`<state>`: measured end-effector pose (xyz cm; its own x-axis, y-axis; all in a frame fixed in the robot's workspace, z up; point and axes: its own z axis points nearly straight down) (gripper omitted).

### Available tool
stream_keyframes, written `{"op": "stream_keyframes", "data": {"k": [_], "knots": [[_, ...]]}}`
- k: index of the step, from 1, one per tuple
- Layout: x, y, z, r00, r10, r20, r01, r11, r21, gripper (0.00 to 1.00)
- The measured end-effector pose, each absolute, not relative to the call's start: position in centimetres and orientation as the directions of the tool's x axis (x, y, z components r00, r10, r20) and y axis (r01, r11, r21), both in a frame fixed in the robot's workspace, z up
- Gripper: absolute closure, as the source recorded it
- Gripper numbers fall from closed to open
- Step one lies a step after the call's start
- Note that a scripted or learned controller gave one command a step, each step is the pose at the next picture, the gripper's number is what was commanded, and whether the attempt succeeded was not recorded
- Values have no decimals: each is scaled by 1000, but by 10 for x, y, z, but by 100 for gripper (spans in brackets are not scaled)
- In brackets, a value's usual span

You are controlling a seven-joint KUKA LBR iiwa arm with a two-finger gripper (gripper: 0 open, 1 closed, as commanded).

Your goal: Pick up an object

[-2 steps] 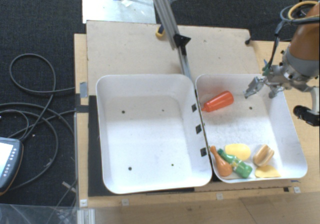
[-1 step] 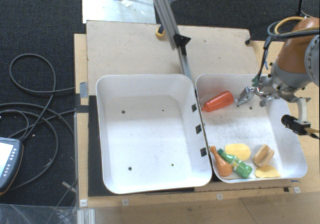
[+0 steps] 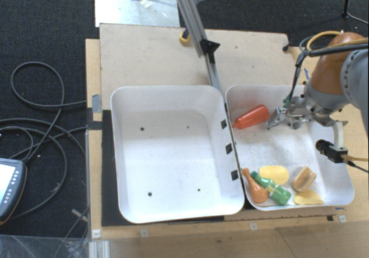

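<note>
A grey robot arm with an orange band is reaching in from the right over the right-hand white bin (image 3: 346, 190) on a tabletop (image 3: 150, 55). Its jaws (image 3: 275, 120) are hovering low, and how far open they are cannot be told. An orange-red bottle-shaped object (image 3: 252, 117) is lying just beside the jaws, on the side away from the arm. Well below the jaws, a carrot (image 3: 254, 188), a green bottle (image 3: 272, 189), a yellow piece (image 3: 274, 174) and a bread roll (image 3: 304, 178) are clustering together. The left bin (image 3: 124, 136) is sitting beyond the orange-red object.

The tool (image 3: 275, 120) hangs over the right bin (image 3: 346, 190), just beside a red-orange object (image 3: 252, 117).
</note>
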<state>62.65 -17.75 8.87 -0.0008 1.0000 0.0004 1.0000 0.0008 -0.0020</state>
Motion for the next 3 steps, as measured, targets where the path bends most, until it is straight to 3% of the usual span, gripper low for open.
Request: {"op": "stream_keyframes", "data": {"k": [1, 3], "knots": [[628, -178, 103, -1, 1000, -1, 1000, 1, 5, 100], [632, -189, 208, -4, 1000, -2, 1000, 4, 8, 100]]}}
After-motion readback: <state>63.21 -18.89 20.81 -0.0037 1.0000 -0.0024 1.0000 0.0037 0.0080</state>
